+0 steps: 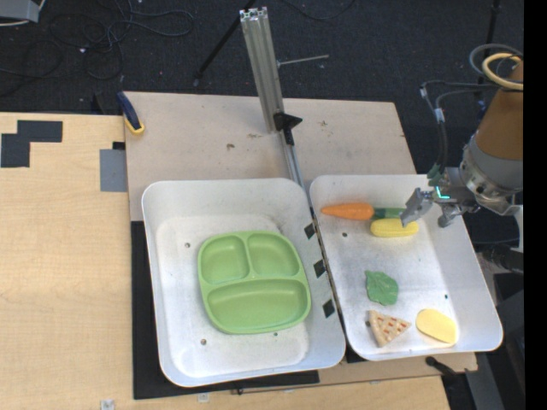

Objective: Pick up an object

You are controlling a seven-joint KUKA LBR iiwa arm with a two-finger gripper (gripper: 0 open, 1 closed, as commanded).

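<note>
Here the pincer point(432, 209) hangs spread, seemingly holding nothing, near the right bin's point(479, 267) rim (yellow corn point(394, 228) beside).

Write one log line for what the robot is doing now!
phase: reaching | gripper: open, above yellow corn | holding: nothing | carrot: beside corn

Two white bins point(162, 207), one green plate point(253, 282), and five toy foods point(382, 287).
</note>
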